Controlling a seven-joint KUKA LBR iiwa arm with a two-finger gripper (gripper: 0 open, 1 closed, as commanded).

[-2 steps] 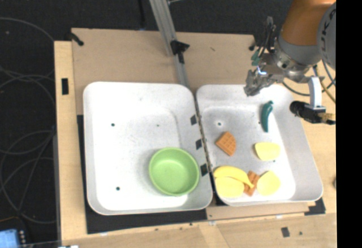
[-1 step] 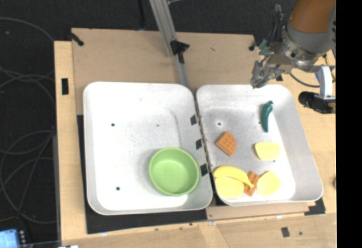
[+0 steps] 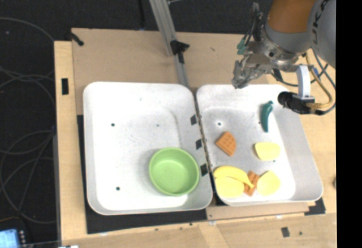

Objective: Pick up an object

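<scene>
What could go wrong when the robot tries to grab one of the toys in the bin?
1. The yellow pieces and the small orange piece lie bunched in the right bin's near corner, so the gripper might catch two or nudge them apart.
2. That bunch sits against the bin wall, so a finger could bump the rim.
3. The teal piece looks thin and curved, so it might slip out.

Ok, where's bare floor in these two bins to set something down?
Most of the left white bin is bare: everything behind and left of the round green bowl. In the right white bin, the far-left floor is free, between the orange waffle-like piece and the teal curved piece. Its near end is crowded with yellow pieces.
</scene>
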